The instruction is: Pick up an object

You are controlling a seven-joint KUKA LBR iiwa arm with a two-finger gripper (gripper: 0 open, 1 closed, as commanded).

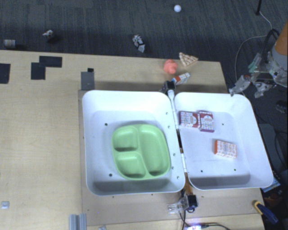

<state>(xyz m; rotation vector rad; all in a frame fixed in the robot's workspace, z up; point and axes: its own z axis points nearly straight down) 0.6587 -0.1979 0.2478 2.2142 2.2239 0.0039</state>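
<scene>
- A pale wooden desk (40, 148) is carrying two shallow white bins side by side, their inner rims touching along a narrow seam.
- The left bin (96, 112) is holding a light green divided tray (141, 151), lying flat near the middle of the bin floor with three compartments facing up.
- The right bin (243, 112) is holding three small cartons: a red and white carton (188, 119) and a second red carton (206, 121) are lying flat and touching each other near the far rim, and an orange carton (224, 148) is lying apart from them, closer to the middle.
- The hand (249, 85) is hanging at the far right corner of the right bin, just outside its rim and well apart from the cartons; its two fingers are standing apart with nothing between them.
- The grey arm (279, 67) is reaching in from the right edge, with cables trailing behind it.
- Black patches (45, 65) are sitting on the desk's far left part, and a dark upright block (87, 80) is standing just beyond the left bin.
- A pink ball (170, 66), a triangular wedge (187, 59) and a small tube (181, 79) are lying on the desk beyond the seam between the bins.
- Dark carpet (112, 18) is stretching behind the desk, with a white ball (177, 8) and a few small scraps scattered on it.
- Clips and wires (186, 204) are sitting at the near end of the seam.
</scene>
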